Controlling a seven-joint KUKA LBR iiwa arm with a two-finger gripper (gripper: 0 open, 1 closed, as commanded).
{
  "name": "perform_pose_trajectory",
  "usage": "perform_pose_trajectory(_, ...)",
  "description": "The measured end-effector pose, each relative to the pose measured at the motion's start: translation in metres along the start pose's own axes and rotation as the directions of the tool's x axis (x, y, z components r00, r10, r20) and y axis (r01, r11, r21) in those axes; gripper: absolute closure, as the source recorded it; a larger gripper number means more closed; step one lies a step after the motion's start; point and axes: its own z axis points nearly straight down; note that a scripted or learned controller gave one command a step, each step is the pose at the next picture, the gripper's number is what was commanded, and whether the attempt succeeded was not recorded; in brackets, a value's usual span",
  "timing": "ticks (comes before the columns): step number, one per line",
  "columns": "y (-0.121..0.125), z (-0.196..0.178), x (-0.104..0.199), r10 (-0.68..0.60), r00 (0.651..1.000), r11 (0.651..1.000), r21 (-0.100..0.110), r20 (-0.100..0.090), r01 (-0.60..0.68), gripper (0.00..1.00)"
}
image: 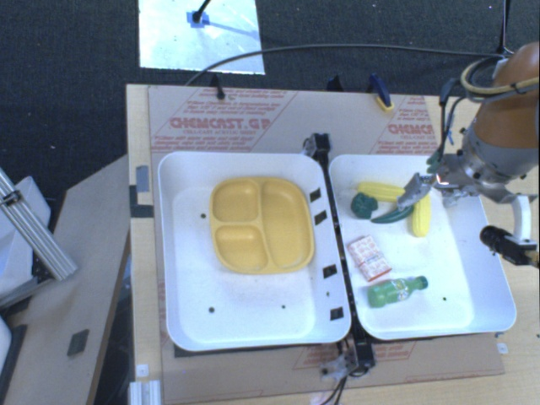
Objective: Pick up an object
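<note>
The two-finger gripper point(413, 194) hangs over the right white bin point(485, 310), and I cannot tell how it is set. A dark green curved plastic pepper-like piece point(390, 216) lies right at its tip, long axis running down and to the left of the claw; whether it is gripped I cannot tell. A yellow plastic corn cob point(421, 214) stands just right of the tip, another yellow cob point(380, 192) just left, beside a dark green round lump point(364, 205) (possibly broccoli). The grey arm point(498, 154) slants in from the right, wrist angled down-left.
</note>
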Motion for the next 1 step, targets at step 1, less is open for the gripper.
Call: perform_pose_trajectory(1, -0.0011, 0.0621, -0.0038, 0.001, 1.0, 1.0, 0.002, -0.001, -0.001, 0.0)
